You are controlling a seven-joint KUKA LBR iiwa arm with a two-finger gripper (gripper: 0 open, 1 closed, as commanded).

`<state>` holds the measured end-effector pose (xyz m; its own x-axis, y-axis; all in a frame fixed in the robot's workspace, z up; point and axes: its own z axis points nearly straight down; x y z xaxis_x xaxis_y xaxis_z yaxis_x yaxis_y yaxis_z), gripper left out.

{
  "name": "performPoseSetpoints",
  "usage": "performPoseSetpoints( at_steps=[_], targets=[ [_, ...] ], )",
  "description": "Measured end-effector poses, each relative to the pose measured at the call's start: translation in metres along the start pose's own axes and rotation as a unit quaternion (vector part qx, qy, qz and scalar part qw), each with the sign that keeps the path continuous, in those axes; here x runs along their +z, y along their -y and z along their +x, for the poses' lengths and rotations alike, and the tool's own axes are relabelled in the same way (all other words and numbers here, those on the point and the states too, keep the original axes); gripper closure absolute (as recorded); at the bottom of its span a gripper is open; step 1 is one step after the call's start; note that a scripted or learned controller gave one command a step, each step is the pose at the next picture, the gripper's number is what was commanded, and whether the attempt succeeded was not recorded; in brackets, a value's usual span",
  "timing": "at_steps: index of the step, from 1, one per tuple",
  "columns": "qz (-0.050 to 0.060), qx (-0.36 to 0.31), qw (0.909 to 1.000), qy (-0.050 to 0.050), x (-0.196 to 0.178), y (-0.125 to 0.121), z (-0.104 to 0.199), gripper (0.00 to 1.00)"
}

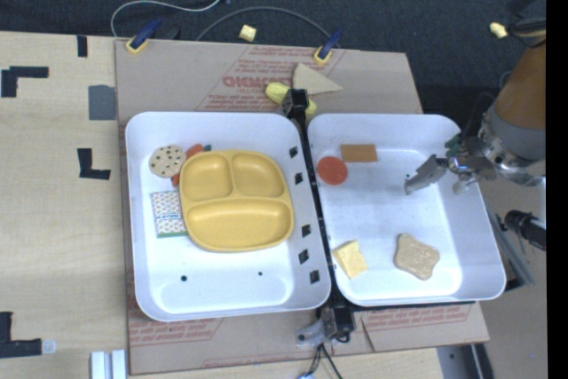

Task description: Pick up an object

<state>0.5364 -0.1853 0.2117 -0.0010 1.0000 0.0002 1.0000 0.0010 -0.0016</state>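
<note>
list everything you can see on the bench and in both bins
bins: 2, white, side by side on the cardboard sheet
divided plate: 1, yellow, left bin
cookie: 1, tan with dark chips, left bin, upper left of plate
patterned packet: 1, white and green, left of plate
round red piece: 1, red, right bin, upper left
brown block: 1, brown, right bin, top
cheese wedge: 1, yellow, right bin, lower left
bread slice: 1, tan, right bin, lower middle
clamps: 2, blue and yellow, top edge of cardboard
gripper: 1, grey, above right bin's right side
</note>
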Motion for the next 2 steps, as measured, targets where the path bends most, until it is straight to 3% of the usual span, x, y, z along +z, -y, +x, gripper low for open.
performPoseSetpoints(
  at_steps=[1, 2],
  targets=[
    [-0.005, -0.004, 1.0, 0.0, 0.067, -0.133, 0.04, 0.0],
    [-0.002, -0.001, 1.0, 0.002, 0.128, -0.133, 0.079, 0.0]
  ],
)
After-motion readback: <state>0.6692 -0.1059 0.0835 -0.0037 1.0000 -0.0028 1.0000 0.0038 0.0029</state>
